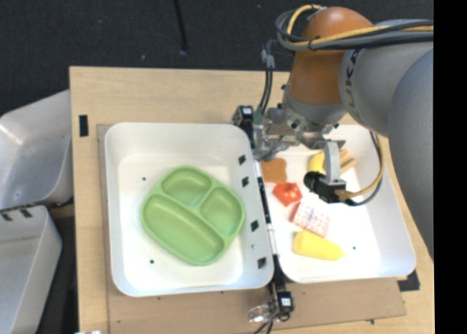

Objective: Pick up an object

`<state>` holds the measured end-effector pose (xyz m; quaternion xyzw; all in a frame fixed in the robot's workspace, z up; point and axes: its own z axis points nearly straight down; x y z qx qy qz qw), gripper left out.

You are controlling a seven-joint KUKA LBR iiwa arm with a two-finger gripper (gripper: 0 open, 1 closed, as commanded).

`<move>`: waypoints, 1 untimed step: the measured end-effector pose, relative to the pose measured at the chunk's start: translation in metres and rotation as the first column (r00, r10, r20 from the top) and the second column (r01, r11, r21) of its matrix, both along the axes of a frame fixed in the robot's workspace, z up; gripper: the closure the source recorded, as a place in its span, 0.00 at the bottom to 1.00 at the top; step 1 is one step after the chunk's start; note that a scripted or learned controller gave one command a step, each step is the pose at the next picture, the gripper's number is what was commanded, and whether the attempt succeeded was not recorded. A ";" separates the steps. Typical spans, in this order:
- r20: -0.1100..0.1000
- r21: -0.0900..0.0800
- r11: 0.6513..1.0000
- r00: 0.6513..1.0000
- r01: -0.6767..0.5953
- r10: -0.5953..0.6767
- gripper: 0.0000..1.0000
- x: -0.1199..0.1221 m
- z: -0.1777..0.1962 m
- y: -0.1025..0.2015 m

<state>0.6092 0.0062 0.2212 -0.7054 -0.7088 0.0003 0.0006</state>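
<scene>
The hand (292,143) is seen above the right bin (379,252); its state cannot be told. A white packet (311,218) with unreadable red print lies beside a red block (287,193).

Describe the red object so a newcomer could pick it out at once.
Look in the right bin, near the wall it shares with the left one. The red object lies there between a brown piece and a speckled white block; nothing else is red.

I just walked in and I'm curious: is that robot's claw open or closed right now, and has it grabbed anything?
Gripper: cannot be told; it sits low over the right bin, by the brown piece and red piece.
</scene>
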 end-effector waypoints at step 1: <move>0.000 0.002 1.000 1.000 -0.002 0.002 1.00 -0.029 0.015 0.046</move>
